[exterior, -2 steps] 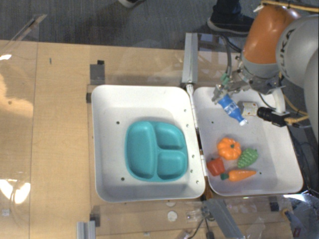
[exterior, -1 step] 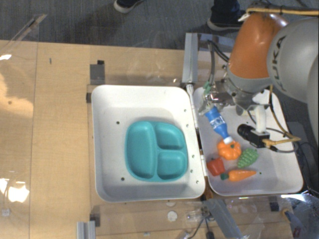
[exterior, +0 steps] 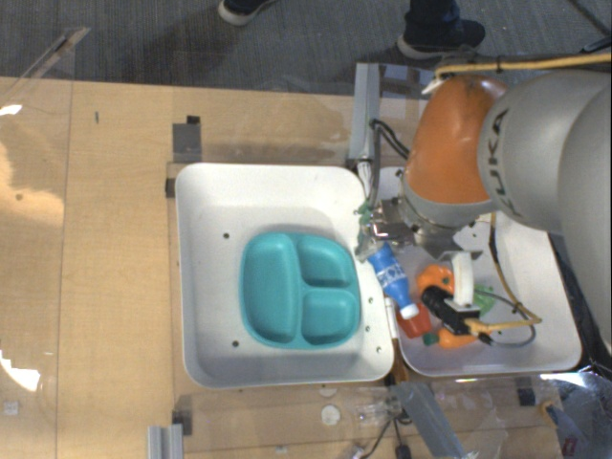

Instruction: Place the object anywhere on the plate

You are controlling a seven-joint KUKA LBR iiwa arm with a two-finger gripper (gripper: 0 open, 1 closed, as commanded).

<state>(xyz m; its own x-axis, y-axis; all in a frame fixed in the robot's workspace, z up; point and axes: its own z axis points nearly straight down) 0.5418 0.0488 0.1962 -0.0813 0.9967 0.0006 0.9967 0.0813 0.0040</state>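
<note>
A teal plate (exterior: 298, 290) with three compartments lies in the left white bin (exterior: 206, 256). My gripper (exterior: 369, 229) hangs over the divide between the two bins, just past the plate's upper right corner. Right below it, a blue bottle (exterior: 389, 275) with a white cap lies tilted at the left edge of the right bin (exterior: 535, 347). Something small and green (exterior: 364, 213) shows at the gripper. I cannot make out whether anything is held.
Beside the bottle the right bin holds a red object (exterior: 414, 326), orange pieces (exterior: 435, 277) and a green piece (exterior: 484, 301). The arm's large grey and orange body (exterior: 497, 151) covers most of that bin. A person's shoes (exterior: 435, 32) stand beyond the bench.
</note>
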